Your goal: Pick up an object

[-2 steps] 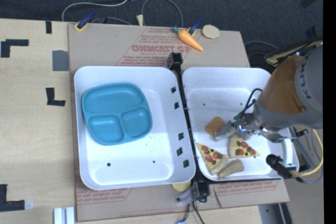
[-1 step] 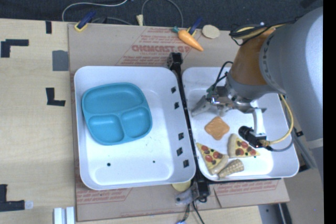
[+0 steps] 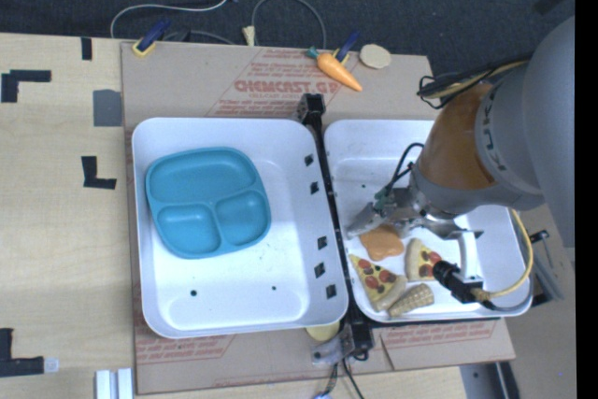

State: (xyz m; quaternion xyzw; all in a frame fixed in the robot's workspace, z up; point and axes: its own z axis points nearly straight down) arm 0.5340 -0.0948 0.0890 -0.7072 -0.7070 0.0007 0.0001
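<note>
Plastic toy food is lying in the right bin (image 3: 486, 308) directly around the claw (image 3: 404, 218), and I cannot tell from here how the claw is set, since the wrist is covering it. The likeliest target, a tan bread-like piece (image 3: 381, 244), is sitting just below the claw, touching or nearly touching it. It is probably light, stiff and smooth, so it may be slipping under a pinch; taking it across its narrow width seems soundest. Just beyond it toward the bin's front edge, two pizza slices (image 3: 374, 277) and a waffle cone (image 3: 409, 299) are crowding together, leaving little room for the tips. The dividing wall (image 3: 322, 192) between the bins is standing close on the claw's far side, limiting sideways travel. Open floor is showing behind the claw toward the back wall. Farther off, a blue divided plate (image 3: 207, 201) is resting in the left bin (image 3: 224, 318), and a toy carrot (image 3: 338, 70) is lying on the cardboard outside both bins.
</note>
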